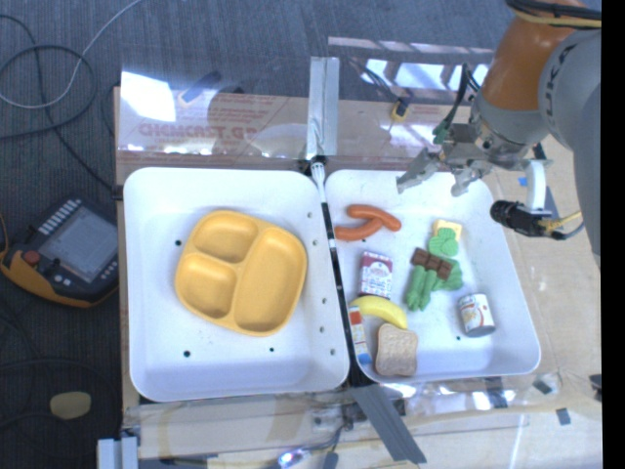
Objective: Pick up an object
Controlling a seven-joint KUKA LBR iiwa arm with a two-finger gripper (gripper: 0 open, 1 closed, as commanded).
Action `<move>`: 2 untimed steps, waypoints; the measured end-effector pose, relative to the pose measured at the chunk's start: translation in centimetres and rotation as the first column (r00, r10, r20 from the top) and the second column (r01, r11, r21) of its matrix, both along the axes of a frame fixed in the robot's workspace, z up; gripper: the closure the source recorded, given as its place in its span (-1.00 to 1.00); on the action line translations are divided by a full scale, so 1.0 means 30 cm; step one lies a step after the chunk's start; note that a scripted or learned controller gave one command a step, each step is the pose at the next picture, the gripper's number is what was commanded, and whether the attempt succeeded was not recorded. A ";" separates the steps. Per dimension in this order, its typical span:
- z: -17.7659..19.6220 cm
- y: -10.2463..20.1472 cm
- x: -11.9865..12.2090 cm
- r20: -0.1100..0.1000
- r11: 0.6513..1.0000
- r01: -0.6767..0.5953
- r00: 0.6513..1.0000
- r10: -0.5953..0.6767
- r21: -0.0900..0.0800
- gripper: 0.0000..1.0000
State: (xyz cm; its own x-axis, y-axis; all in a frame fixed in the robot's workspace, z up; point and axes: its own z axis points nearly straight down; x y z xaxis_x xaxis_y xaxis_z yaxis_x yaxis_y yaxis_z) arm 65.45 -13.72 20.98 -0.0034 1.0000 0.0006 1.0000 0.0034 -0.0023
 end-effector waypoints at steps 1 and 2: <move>-0.342 0.076 0.065 0.026 0.998 -0.067 0.997 0.067 -0.006 -1.00; -0.401 0.069 -0.102 0.010 1.000 -0.019 1.000 0.020 -0.005 -1.00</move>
State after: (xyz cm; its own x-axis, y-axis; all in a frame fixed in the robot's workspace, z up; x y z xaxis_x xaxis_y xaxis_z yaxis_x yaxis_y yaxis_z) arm 62.38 -11.65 8.94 -0.0229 0.9997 -0.0044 0.9997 0.0229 0.0082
